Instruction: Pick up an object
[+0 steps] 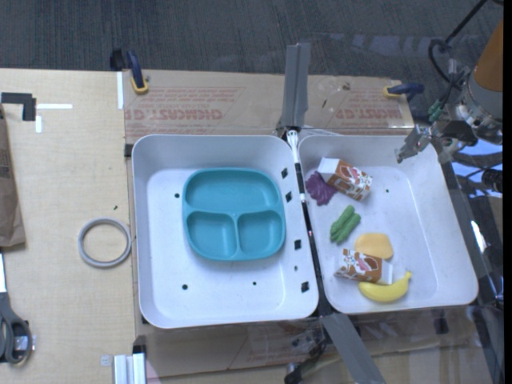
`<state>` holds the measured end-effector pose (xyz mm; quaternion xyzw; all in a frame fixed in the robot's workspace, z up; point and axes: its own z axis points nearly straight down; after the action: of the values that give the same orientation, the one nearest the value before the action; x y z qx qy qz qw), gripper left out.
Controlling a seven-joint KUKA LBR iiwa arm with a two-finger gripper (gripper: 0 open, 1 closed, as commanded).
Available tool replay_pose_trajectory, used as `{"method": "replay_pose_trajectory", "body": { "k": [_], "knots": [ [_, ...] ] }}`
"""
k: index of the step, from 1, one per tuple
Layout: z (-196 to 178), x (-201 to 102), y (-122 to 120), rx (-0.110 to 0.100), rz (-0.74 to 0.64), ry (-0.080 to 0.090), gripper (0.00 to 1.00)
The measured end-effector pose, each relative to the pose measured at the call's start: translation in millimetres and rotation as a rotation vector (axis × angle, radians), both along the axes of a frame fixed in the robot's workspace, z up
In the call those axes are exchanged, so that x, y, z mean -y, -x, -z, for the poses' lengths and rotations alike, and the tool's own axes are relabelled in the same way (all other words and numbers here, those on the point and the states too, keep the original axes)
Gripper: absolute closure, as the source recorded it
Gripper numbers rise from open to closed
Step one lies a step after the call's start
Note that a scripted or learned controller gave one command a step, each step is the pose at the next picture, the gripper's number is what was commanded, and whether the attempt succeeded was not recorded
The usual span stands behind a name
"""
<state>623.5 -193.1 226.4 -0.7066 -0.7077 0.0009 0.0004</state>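
Note:
The right bin (448, 238) holds several small items. A purple grape bunch (319, 189) lies beside a small printed box (346, 178) near the bin's back left. A green pea pod (345, 223) sits in the middle. Toward the front are an orange-yellow piece (374, 245), a second printed box (360, 266) and a yellow banana (386, 289). My gripper (414, 145) hangs over the bin's back right corner, apart from every item, with nothing seen in it. The arm's orange band (492, 54) is at the right edge.
The left bin (156, 278) holds a teal divided plate (234, 214). On the wooden bench to the left lie a grey tape ring (104, 242) and scissors (12, 338). A metal post (296, 86) stands between the bins at the back.

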Motion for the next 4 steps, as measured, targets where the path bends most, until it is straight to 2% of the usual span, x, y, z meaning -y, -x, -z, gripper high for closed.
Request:
{"method": "replay_pose_trajectory", "body": {
  "k": [1, 2, 3, 4],
  "knots": [
    [66, -47, 35, -0.001, 0.121, 0.000, 0.00],
    [135, -88, 54, 0.000, 0.119, 0.000, 0.00],
    [126, -85, 54, -0.001, 0.125, -0.001, 1.00],
    [126, -85, 54, -0.001, 0.125, 0.000, 0.00]
  ]
}}
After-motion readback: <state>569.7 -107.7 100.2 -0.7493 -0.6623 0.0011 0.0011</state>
